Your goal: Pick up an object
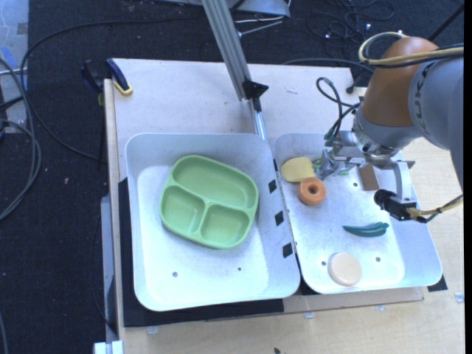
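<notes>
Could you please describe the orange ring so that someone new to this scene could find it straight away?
Look in the right-hand white bin, toward its upper left corner, close to the gripper. The orange ring lies just below a pale yellow piece. It alone is orange with a hole through its middle, unlike the green pepper and cream disc lower down.

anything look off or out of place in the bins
Nothing stands out. The green divided plate lies flat in the left bin; the yellow piece, orange ring, green pepper and pale round piece lie apart in the right bin. Nothing looks spilled or damaged.
</notes>
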